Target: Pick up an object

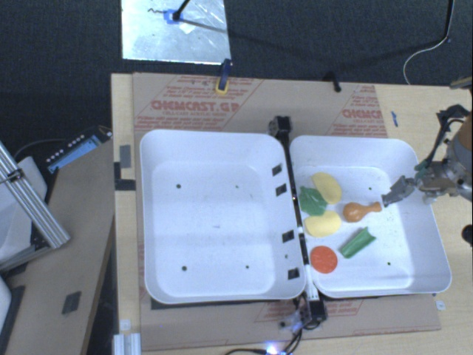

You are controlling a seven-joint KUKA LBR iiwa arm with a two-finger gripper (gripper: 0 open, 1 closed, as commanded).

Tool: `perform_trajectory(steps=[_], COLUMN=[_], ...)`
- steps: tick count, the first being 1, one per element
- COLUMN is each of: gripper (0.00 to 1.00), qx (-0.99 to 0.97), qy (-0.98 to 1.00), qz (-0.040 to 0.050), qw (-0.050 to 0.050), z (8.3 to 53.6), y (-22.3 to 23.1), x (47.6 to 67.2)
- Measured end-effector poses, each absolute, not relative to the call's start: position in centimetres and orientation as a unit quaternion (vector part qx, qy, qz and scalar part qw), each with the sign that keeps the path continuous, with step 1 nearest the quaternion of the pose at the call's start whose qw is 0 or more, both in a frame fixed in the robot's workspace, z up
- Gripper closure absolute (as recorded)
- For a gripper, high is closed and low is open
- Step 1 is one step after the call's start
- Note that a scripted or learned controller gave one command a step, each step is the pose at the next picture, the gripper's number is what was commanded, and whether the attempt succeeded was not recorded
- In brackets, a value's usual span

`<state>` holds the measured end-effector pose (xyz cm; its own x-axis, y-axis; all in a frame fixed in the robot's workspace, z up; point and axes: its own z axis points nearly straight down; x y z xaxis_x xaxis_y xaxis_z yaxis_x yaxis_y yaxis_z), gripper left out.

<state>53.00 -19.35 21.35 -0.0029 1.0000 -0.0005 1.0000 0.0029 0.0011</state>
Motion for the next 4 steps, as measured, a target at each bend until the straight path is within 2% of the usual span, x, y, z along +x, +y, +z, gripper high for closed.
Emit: perform_trajectory(steps=[1, 2, 3, 4], gripper=[0.00, 0.00, 0.00, 1.00], qx=[0.703, 0.707, 0.704, 0.705], qy=[0.711, 0.707, 0.710, 0.709], qz=[0.0013, -0.0020, 0.0025, 0.0025], qw=[-0.001, -0.004, 0.003, 0.002], z=[16.8, 10.2, 8.5, 9.7], y=[-12.1, -11.6, -8.6, -8.9], x=[56.8, 50.9, 58.5, 58.3])
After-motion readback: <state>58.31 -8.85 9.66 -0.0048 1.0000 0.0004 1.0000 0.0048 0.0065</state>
